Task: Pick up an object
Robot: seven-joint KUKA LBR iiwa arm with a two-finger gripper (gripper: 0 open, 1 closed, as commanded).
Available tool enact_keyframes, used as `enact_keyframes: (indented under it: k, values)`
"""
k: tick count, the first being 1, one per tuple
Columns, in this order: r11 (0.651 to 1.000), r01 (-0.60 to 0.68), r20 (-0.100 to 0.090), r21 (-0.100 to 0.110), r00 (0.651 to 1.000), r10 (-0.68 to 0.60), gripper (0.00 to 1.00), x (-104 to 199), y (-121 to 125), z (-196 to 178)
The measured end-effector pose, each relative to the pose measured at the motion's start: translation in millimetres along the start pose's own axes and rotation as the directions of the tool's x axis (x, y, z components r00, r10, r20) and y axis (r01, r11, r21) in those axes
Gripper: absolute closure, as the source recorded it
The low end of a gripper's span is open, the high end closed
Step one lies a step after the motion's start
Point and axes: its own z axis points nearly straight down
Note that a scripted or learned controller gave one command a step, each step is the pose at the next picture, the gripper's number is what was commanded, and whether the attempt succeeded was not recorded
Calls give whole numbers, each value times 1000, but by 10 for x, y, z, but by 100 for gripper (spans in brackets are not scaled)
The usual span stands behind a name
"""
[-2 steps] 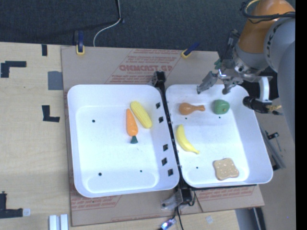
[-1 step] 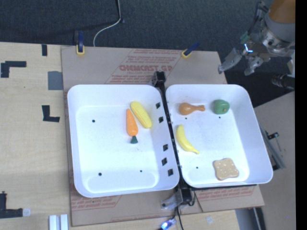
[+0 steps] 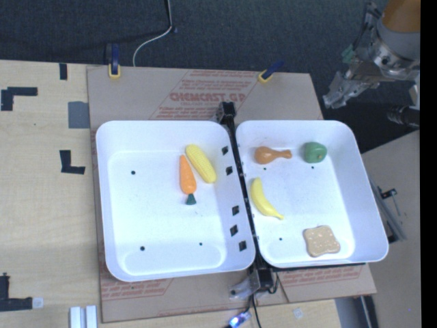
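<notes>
camera view: the gripper (image 3: 339, 96) hangs at the upper right, outside the right bin (image 3: 355, 183) and beyond its far right corner, over the dark floor beside the tabletop (image 3: 41, 183). whether it is open or closed cannot be told at this size, and nothing is seen in it.

the nearest thing to it is the green apple (image 3: 315, 152), which lies in the right bin's far right part, toward the viewer and slightly left of the gripper. just left of the apple lies a chicken drumstick (image 3: 272, 156), its long axis running left to right. farther toward the viewer are a banana (image 3: 263, 199), lying slantwise, and a cracker (image 3: 321, 241) near the bin's near edge.

the left bin (image 3: 109, 203) holds a carrot (image 3: 187, 177) and a corn cob (image 3: 200, 163) side by side, well apart from the gripper.
</notes>
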Motion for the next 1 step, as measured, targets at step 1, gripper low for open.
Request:
enact_keyframes:
  k: [1]
  values:
    - [1000,2,2,1,1000,-2,100,4,2,-97]
